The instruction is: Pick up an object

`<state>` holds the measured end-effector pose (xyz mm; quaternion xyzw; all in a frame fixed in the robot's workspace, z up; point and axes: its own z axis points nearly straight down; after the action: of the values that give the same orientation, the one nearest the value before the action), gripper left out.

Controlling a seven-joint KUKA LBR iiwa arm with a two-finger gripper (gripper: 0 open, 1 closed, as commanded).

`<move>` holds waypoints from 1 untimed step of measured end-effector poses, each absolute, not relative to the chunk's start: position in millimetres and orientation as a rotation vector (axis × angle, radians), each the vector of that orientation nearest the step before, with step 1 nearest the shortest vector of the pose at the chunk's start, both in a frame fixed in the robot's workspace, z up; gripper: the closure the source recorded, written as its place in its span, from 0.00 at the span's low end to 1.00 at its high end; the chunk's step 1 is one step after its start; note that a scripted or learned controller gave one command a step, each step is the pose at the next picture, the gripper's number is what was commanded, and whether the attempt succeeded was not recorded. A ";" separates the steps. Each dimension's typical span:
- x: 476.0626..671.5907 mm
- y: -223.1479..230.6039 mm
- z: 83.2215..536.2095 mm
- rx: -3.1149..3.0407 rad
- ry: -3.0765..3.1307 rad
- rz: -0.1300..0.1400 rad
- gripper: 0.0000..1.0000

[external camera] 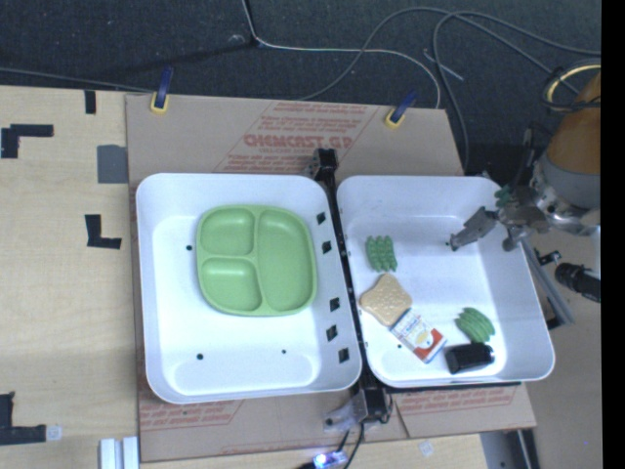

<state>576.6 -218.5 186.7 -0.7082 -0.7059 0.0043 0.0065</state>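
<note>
Two fingers of the pincer are spread wide w/ nothing between them, one tip pointing left over the right bin, the other down near the bin's right wall. The pincer sits at the upper right part of that bin, above its white floor, apart from all objects. The arm enters from the right, orange band visible.

Objects in the right bin, none touched: a green ridged piece near the left wall, approx. mid-bin; a tan bread slice just below it; a white-and-red packet touching the bread's lower right; a second green piece further right; a black block just below that, by the front wall.

The left bin holds a green divided plate, 3 compartments, lying flat. Both bins rest on a cardboard sheet on the wooden surface.
</note>
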 end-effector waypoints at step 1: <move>579.8 -217.9 195.9 -2.220 -2.222 0.002 0.00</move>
<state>579.8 -217.9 195.9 -0.7068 -0.7074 0.0007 0.0005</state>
